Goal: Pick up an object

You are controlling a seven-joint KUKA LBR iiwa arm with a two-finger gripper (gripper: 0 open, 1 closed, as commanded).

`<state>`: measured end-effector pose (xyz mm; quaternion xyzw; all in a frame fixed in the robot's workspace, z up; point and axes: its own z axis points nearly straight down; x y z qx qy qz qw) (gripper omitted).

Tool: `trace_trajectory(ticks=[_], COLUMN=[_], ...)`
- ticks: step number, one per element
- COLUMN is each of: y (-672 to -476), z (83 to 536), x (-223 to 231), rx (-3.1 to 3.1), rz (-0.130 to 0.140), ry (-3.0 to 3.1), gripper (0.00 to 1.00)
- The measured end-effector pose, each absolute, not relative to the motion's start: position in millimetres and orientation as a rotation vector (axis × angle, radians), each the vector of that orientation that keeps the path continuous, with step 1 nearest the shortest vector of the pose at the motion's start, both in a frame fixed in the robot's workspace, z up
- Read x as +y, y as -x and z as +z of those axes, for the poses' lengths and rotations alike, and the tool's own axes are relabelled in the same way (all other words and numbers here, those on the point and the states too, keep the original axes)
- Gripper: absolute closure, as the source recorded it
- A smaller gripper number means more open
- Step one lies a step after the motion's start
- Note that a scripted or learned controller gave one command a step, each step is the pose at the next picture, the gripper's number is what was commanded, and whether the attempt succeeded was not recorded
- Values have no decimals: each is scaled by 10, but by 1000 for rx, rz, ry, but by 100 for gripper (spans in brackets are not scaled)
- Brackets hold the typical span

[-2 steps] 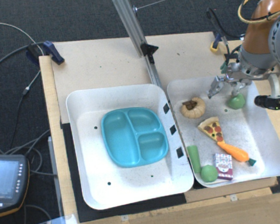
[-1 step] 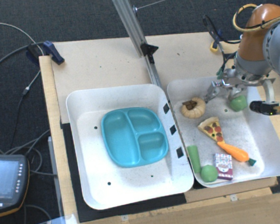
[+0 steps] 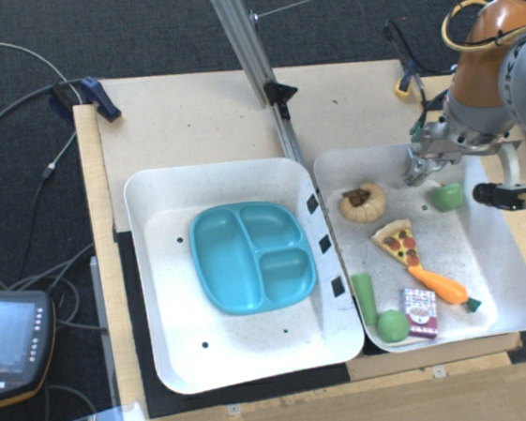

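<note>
1. The gripper [image 3: 416,170] hovered over the right bin [image 3: 504,253], near its far edge; jaw state could not be told.
2. A carrot [image 3: 439,285] lay in that bin, long axis diagonal, green tip pointing to the near right corner.
3. A pizza slice [image 3: 398,241] touched the carrot's blunt end.

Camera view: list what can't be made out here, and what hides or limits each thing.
- Gripper: its fingers are small and blurred over the right bin, so open or shut cannot be told.
- Arm: cut off by the right edge.
- Small box: its print is too small to read.
- Green object: shape soft, kind unclear.
- Handheld screen: cut off by the left edge.
</note>
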<state>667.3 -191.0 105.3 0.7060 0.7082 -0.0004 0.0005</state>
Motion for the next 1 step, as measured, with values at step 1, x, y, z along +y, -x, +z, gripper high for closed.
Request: trace_trajectory(ticks=[1], y=[-6781], z=[1664], x=[-1915], rx=[2218], rz=[7], ry=[-2214], gripper=[100])
